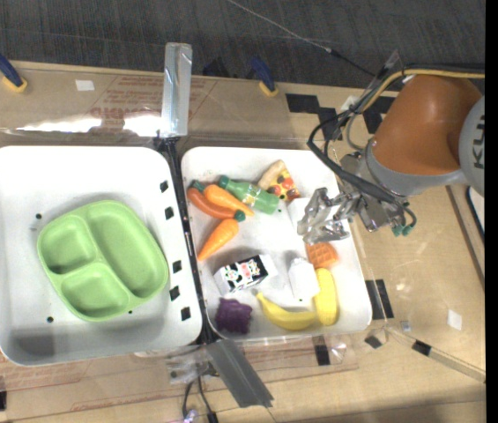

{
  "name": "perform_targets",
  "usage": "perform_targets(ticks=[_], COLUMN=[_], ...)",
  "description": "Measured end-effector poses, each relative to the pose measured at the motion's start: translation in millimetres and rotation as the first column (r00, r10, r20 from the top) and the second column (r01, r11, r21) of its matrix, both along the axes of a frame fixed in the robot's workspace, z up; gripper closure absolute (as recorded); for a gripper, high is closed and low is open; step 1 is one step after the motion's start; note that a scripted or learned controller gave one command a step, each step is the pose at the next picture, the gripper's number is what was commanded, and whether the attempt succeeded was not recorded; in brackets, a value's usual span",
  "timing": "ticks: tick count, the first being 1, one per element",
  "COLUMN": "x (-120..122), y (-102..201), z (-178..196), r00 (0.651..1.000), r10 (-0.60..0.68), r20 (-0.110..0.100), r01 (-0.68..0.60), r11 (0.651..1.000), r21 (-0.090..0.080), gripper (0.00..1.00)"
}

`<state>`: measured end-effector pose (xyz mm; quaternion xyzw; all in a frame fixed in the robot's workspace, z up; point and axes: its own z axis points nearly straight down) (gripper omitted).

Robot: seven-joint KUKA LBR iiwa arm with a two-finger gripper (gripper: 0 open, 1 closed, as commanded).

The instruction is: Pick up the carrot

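Camera view:
End effector: the metal two-finger end effector (326,218) is seen over the right white bin (354,276); open or closed cannot be told.
Carrot: the tapered orange carrot (218,236) is found well left of it, untouched.
Risk: a small orange fruit (322,254) directly below could be grabbed by mistake.

Tan bench (425,307) with two white bins (11,236) (354,271) side by side.
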<state>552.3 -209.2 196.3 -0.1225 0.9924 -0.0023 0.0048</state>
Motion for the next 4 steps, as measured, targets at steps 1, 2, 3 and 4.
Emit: perform_targets(ticks=[1, 2, 3, 4], x=[-41, -22, -12, 26], y=[-2, 0, 1, 0], z=[113, 232, 121, 255], r00=[0.999, 0.989, 0.926, 0.827], r10=[-0.038, 0.147, 0.377, 0.562], r20=[0.003, -0.001, -0.012, -0.003], r01=[0.038, -0.147, -0.377, -0.562], r11=[0.999, 0.989, 0.926, 0.827], r21=[-0.003, -0.003, 0.005, -0.006], gripper=[1.0, 1.0, 1.0, 1.0])
